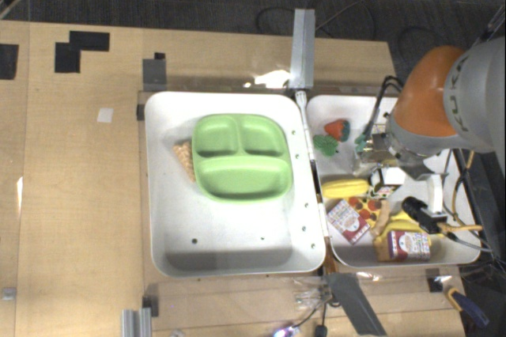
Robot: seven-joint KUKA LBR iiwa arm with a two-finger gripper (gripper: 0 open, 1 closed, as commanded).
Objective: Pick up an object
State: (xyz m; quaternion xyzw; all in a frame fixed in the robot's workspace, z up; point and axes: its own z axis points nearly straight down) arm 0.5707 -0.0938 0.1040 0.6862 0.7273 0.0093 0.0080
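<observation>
The right bin holds several small things. At its back lie a red strawberry and a green leafy piece. Further forward lie a yellow banana, a red and white packet and a brown bottle with a red label. My gripper hangs low over the middle of this bin, just behind the banana and right of the green piece. The grey wrist with its orange band covers the bin's right side. Nothing shows between the gripper's tips.
The left bin carries a green divided plate, with a tan textured piece poking out at the plate's left edge. A metal post stands behind the wall between the bins. Wooden bench surrounds both bins.
</observation>
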